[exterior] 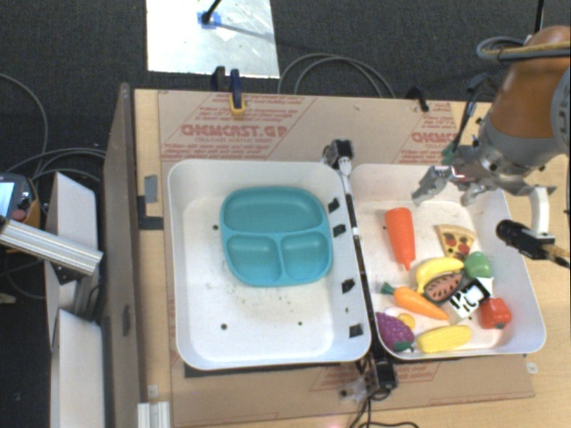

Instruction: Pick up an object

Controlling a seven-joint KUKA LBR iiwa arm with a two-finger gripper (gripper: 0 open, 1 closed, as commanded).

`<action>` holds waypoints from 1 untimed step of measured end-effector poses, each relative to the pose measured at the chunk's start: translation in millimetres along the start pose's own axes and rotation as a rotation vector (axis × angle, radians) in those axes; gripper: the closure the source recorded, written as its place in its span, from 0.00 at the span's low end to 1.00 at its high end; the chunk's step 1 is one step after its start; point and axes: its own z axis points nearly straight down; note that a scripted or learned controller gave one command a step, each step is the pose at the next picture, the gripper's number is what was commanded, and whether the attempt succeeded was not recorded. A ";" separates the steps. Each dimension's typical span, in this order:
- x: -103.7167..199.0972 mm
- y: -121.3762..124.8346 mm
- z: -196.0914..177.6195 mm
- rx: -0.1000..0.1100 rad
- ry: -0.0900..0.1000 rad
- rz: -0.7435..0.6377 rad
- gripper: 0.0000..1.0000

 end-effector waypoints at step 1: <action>32.4 -10.6 61.6 0.005 0.002 -0.004 0.00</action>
